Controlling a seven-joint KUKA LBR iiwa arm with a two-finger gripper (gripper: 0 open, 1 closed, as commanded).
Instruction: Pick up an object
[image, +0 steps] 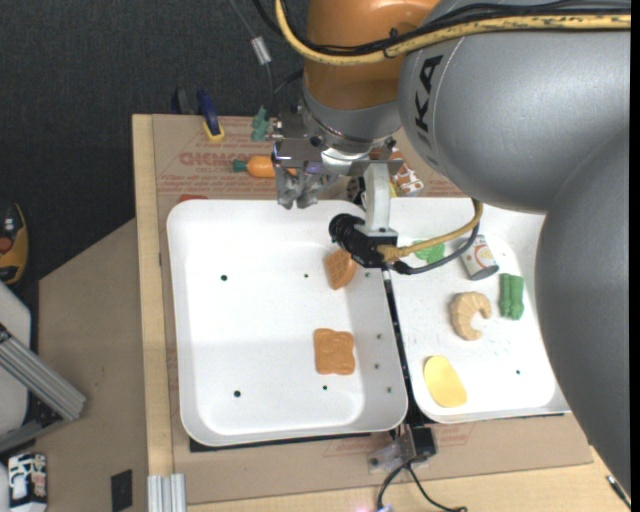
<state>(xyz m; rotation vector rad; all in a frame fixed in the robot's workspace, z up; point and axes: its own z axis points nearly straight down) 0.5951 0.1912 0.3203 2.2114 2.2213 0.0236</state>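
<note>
Since the task names no particular object, the likeliest candidate, to my eye, is the brown lump (340, 270) in the left bin (250, 340), because it lies nearest the end effector (296, 192). The end effector hangs over that bin's far rim, up and to the left of the lump and apart from it. Whether it is released or clenched I cannot tell from this slant. The lump rests on the bin floor just beside the wall shared with the right bin (520, 390), well apart from the square tan waffle-like piece (334, 352) nearer the camera. It looks like a toy food piece, probably light and fairly stiff, with a matte, uneven skin that should not slip much. Its long axis runs roughly from far to near in the view, leaning a little, and the broader end seems to point toward the far rim. I would take hold across the short width at mid-body, though the nearby wall leaves little room on that side.
</note>
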